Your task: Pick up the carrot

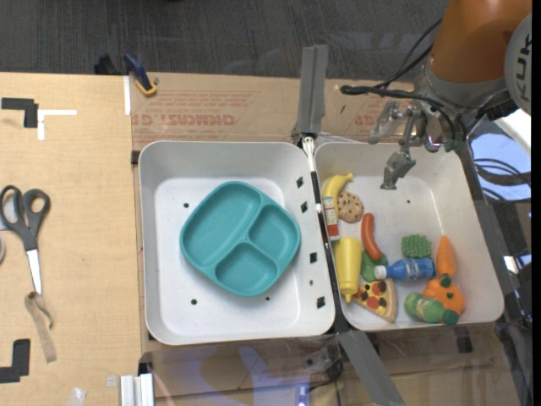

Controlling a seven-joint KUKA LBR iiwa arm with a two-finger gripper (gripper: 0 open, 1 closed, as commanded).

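Tool, grip state unclear, hangs above right bin, apart from carrot.

Looks like a robotics lab: taped cardboard over a plywood desk, loose cables, dark carpet floor

At centre-left a teal divided plate sits in a white bin. In the right bin lie an orange carrot, a yellow banana, a red sausage, green broccoli and a brown speckled cookie. Grey-handled scissors rest at far left.
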